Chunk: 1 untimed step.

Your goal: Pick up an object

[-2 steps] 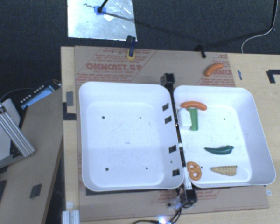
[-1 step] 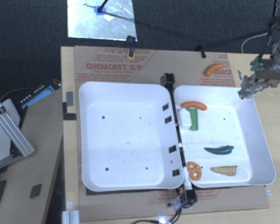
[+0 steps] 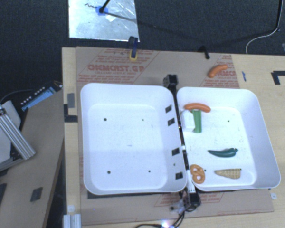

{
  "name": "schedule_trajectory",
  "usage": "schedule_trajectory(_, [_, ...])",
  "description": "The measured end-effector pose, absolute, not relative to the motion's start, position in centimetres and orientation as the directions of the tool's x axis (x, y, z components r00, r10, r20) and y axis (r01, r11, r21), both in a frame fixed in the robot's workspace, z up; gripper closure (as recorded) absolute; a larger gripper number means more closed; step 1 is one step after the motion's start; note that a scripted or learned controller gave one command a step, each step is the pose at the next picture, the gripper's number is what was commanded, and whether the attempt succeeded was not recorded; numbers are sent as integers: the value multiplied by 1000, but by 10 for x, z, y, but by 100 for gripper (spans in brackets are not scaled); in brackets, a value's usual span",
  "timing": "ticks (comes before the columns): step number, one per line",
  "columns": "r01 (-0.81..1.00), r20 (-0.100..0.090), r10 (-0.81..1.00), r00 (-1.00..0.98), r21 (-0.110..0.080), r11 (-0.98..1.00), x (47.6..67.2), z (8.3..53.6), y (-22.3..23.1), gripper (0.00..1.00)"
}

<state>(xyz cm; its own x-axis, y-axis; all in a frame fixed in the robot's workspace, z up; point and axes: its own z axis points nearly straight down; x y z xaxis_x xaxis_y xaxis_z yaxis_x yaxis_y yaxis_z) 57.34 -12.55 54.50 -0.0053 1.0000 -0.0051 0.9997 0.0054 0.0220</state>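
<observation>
Five toys in right bin (image 3: 256,103), sixth sausage (image 3: 217,71) outside, perhaps.

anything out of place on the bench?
Yes: one orange sausage lies outside the bins, on the board beyond the right bin. The other toys sit inside that bin.

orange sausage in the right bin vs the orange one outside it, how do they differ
The bin sausage lies level in the right bin, touching a green stick; the outer sausage lies on the board beyond the bin, alone. The bin sausage looks longer and redder; the outer one is tilted. Both are orange and curved.
</observation>
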Motion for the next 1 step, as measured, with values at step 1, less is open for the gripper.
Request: schedule_trajectory(1, [1000, 4, 1000, -14, -4, 14, 602, 462, -24, 100])
